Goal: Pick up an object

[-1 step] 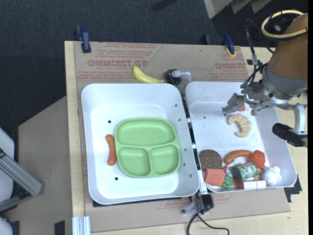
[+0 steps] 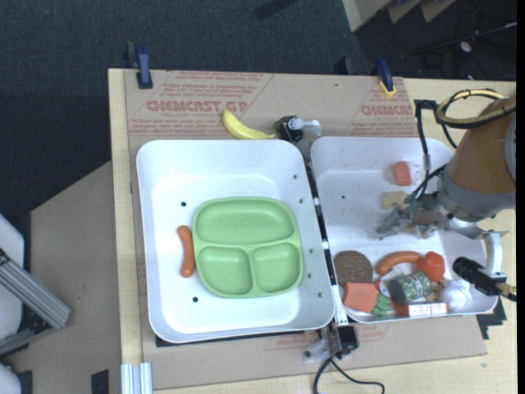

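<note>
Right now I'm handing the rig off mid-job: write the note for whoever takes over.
Tool: low inside the right bin, over bare floor; I cannot tell whether it holds anything.
Right bin: a pile of toy food along the near edge, including a brown disc, a sausage and a red tomato-like piece; a small pink block sits alone farther back.
Left bin: green divided tray with a second sausage beside it.
Banana lies on the bench behind the left bin.
Done: no pick confirmed.
Left: grasp one object and lift it.
</note>
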You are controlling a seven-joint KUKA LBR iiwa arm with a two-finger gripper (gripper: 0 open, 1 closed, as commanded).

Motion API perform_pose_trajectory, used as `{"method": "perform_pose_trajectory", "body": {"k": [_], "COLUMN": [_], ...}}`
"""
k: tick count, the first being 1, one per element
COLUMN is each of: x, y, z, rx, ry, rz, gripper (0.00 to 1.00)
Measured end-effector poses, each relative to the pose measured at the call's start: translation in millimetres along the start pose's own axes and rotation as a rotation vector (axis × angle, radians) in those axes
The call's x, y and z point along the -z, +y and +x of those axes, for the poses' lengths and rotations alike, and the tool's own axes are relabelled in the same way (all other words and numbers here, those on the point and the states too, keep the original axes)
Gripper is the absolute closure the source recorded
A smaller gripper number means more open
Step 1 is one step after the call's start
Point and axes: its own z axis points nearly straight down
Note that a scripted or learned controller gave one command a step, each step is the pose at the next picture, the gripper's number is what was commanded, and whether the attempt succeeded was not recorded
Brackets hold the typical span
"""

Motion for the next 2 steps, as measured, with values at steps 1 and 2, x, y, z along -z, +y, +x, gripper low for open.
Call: {"method": "perform_pose_trajectory", "body": {"k": [1,2], "x": [-4.4,6.7], "y": [56.7,55.0], "z": [-28.5,-27.5], "rx": [0.007,0.005], "ry": [-0.004,-0.003], "rz": [-0.017,-0.016], "gripper": [0.0,1.0]}}
